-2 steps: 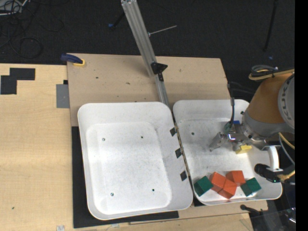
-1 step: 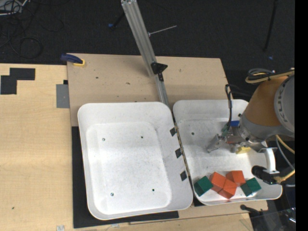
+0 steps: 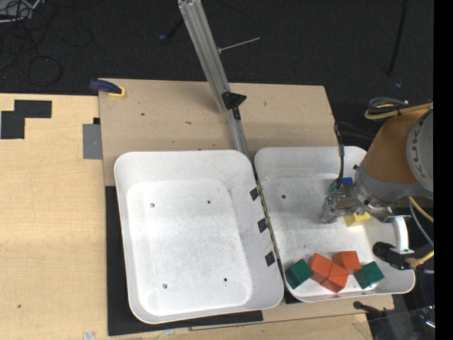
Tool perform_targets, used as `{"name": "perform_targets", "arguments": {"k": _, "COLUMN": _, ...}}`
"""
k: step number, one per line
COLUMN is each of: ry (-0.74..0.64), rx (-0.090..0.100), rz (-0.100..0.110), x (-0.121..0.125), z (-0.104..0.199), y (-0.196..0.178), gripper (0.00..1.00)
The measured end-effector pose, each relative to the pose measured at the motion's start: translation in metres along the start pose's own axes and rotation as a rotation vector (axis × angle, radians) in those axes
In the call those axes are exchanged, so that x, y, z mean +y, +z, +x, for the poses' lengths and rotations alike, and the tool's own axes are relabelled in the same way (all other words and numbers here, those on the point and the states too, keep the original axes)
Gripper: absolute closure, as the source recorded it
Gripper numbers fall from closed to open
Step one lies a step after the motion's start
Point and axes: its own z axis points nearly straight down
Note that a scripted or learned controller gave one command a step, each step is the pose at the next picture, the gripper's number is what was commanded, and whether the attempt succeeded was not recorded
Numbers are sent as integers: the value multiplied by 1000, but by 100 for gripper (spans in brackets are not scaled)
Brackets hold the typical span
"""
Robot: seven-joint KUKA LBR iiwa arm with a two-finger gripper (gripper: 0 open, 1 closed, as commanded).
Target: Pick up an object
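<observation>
Right bin (image 3: 297,183), near edge: two green blocks (image 3: 298,272), orange blocks (image 3: 331,269) clustered between them. Farther back: a yellow block (image 3: 357,217) just beside the gripper (image 3: 333,211), low over the bin floor; grip state cannot be told. Advice: centre over the yellow block before closing.

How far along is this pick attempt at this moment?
Done: the arm has reached into the right bin, and the gripper sits low over the floor beside a yellow block. In hand: nothing visibly; no object shows between the fingers, and whether they are open is unclear. Left: grasping and lifting. The orange blocks and green blocks lie untouched along the bin's near edge.
</observation>
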Motion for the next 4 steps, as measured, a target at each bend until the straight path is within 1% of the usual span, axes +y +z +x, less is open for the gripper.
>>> {"name": "perform_targets", "arguments": {"k": 1, "ry": -4, "rx": -2, "rz": -5, "x": 3, "z": -5, "y": -43, "gripper": 100}}
{"name": "perform_targets", "arguments": {"k": 2, "ry": -12, "rx": -2, "rz": -6, "x": -2, "z": 1, "y": -91, "gripper": 100}}
{"name": "perform_targets", "arguments": {"k": 3, "ry": -12, "rx": -2, "rz": -5, "x": -2, "z": 0, "y": -126, "gripper": 100}}
{"name": "perform_targets", "arguments": {"k": 4, "ry": -15, "rx": 0, "rz": -3, "x": 9, "z": 55, "y": -133, "gripper": 100}}
